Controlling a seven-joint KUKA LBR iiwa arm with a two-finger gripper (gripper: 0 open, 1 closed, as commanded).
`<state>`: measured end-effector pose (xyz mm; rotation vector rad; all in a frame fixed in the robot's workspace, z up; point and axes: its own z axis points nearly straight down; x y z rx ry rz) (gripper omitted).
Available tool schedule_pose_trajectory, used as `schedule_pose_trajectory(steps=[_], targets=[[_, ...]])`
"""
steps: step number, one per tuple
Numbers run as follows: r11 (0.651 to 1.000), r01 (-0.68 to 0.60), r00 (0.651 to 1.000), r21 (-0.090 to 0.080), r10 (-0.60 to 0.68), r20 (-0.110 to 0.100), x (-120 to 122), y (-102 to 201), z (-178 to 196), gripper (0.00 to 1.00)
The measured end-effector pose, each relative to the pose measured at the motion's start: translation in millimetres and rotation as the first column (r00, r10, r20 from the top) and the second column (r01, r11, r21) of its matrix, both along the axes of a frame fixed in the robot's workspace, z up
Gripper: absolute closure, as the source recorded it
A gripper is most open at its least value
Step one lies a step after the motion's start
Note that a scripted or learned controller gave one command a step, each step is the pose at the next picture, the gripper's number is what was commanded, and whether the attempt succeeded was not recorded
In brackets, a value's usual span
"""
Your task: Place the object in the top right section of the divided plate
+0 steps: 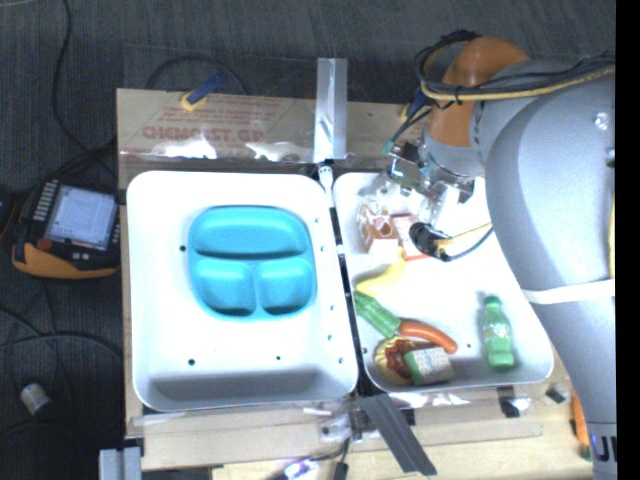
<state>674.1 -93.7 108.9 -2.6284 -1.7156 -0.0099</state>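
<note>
Two white bins are seen side by side on the bench. The left bin (160, 368) carries a blue divided plate (250, 260), laid flat near its middle; one long section runs across the plate's far side and two smaller sections sit on its near side. All three sections are seen bare.

The right bin (520, 318) holds the loose items. A clear-wrapped red and white packet (382, 224) lies at the far left corner. A yellow piece (385, 275) is found just below it, a green cucumber-like item (377, 315) nearer the divider wall, an orange-red carrot-like item (430, 335) beside that, and a brown and red wrapped item with a label (413, 361) at the near edge. A small green bottle (496, 333) lies apart, toward the bin's right side.

The gripper (425, 183) is positioned low over the far end of the right bin, just beside and above the wrapped packet. Whether it is spread or closed cannot be told from this angle, and nothing is seen clamped in it. Which item is the task's object cannot be told; every candidate is located in the right bin.

A handheld controller with a screen (72, 223) is noted on the floor to the left.
</note>
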Motion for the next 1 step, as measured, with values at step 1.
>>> schedule_pose_trajectory(steps=[1], targets=[[0.975,0.222,0.975,0.01,-0.222,-0.019,-4.9,6.4,-0.1,0.0]])
